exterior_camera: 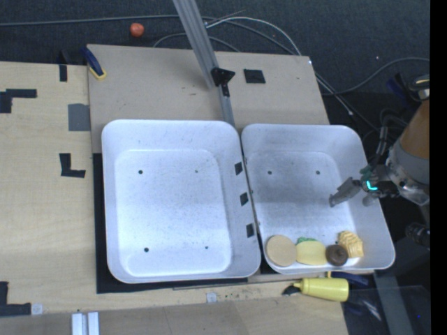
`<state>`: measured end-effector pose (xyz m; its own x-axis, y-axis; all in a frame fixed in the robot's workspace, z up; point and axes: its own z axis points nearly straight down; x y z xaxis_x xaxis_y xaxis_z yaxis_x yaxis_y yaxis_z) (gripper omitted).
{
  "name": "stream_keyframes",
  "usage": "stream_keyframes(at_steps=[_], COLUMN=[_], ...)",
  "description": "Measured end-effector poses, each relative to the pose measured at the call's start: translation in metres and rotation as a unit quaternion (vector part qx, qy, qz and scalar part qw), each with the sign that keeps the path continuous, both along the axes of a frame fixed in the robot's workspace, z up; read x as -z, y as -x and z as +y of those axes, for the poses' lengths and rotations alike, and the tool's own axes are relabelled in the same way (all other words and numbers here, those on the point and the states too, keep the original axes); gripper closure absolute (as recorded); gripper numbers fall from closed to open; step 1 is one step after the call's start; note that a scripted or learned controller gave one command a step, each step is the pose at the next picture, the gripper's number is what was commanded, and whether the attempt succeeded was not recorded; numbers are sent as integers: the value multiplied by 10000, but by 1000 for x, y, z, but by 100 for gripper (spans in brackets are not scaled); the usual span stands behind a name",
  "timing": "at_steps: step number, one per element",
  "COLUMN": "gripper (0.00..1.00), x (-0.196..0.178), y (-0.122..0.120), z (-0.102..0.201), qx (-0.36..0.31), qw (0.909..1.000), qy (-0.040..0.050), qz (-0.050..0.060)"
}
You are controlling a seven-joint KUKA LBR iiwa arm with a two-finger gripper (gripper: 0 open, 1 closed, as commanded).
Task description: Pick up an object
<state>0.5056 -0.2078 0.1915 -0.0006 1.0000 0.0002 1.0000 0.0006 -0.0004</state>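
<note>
Four small objects sit bunched along the right bin's (363, 152) near edge: a flat tan disc (281, 250), a pale yellow lump (311, 252) with something green (305, 241) behind it, a dark brown round piece (337, 255), and a ridged yellow piece (350, 242).

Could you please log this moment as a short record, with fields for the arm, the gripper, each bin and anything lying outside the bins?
arm: reaches in from the right, over the right bin's right rim
gripper: above the right bin, nothing visible between the fingers
right bin: small objects clustered along its near edge
left bin: bare white floor
outside bins: yellow object in front of the right bin; orange ball on the far floor
</note>
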Motion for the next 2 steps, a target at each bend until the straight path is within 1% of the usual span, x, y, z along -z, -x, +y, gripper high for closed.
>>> stream_keyframes(at_steps=[1, 2], gripper=[0, 0], x=[0, 55], y=[0, 7], z=[0, 9], qx=[0, -2], qw=[10000, 10000], qy=[0, -7], qz=[0, 24])
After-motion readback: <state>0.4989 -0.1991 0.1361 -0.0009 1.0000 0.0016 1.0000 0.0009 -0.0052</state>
